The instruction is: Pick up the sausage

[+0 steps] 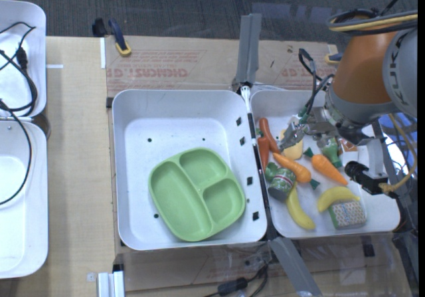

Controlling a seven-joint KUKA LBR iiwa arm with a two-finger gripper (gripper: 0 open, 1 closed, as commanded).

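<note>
The sausage (267, 135) is a slim reddish-brown piece lying lengthwise by the left wall of the right bin (378, 222). My gripper (293, 136) hangs low over that bin, just right of the sausage and above a yellow toy (295, 151). I see nothing held in it. The grey arm with its orange band (362, 66) comes in from the upper right.
The right bin also holds two carrots (293, 167) (328, 167), two bananas (299, 210) (336, 197), a green can (280, 182) and a textured block (348, 213). A green divided plate (196, 193) lies in the left bin (133, 116).
</note>
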